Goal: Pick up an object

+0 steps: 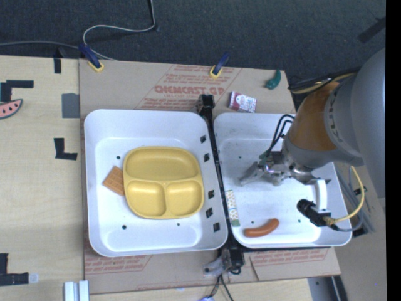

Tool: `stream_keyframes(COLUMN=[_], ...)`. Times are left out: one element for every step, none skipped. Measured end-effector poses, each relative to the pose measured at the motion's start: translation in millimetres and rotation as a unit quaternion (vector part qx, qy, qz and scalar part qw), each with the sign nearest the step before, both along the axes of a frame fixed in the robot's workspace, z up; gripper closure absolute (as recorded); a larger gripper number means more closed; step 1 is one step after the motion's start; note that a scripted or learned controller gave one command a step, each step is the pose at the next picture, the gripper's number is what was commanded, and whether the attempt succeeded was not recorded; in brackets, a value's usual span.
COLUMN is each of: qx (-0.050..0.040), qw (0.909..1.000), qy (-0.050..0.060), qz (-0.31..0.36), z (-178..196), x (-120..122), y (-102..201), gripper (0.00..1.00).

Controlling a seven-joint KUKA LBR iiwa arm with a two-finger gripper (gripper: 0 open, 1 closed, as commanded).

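In the right bin (250, 133), my gripper (249, 177) is low over the floor near the middle, pointing left, with nothing seen in it. An orange-brown sausage (260, 228) lies near the bin's front wall, well in front of the gripper and apart from it. The left bin (100, 130) holds a yellow divided plate (164, 182). A tan waffle-like square (114, 180) pokes out from under the plate's left edge.
A narrow printed strip (233, 208) lies against the right bin's left wall. Behind the bins, a small red and white packet (241, 101) and a green piece (273, 79) rest on the cardboard. The arm's grey body and cables cover the right bin's right side.
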State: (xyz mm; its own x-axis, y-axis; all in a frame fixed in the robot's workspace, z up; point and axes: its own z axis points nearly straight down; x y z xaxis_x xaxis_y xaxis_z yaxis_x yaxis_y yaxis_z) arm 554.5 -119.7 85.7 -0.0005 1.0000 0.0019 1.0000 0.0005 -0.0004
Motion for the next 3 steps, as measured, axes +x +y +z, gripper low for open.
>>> stream_keyframes(qx=[-0.0020, -0.0018, -0.0015], qw=[1.0000, 1.0000, 1.0000], qy=[-0.003, -0.002, -0.002], qz=[-0.001, 0.000, 0.001], z=[10.1, 10.1, 0.4], x=[0.8, 0.7, 49.4], y=[-1.3, -1.2, 14.9], gripper=[1.00, 0.00, 0.00])
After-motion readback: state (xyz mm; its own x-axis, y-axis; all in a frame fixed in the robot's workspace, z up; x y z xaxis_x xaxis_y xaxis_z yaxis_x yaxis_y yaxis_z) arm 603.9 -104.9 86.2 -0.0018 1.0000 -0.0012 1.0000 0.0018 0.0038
